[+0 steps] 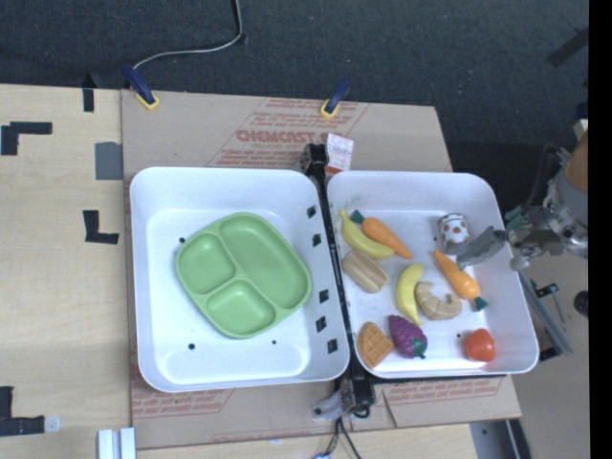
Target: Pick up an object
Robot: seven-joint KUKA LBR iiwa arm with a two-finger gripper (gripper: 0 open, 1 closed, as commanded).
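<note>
my gripper (483,245) sits at the right bin (497,204) edge, can't tell its state. just beside it: carrot (457,276) and a small white toy (451,227). tomato (479,344) near (bottom corner). farther: bananas (409,291), grapes (406,334). farthest: green divided plate (243,273) in left bin (153,285).

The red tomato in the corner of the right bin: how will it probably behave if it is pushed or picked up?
The tomato looks round and smooth, so a push would probably make it roll. It lies close to the right bin wall, which may stop it soon but leaves little room on that side. Its glossy look suggests light plastic that could slip from a pinch.
</note>
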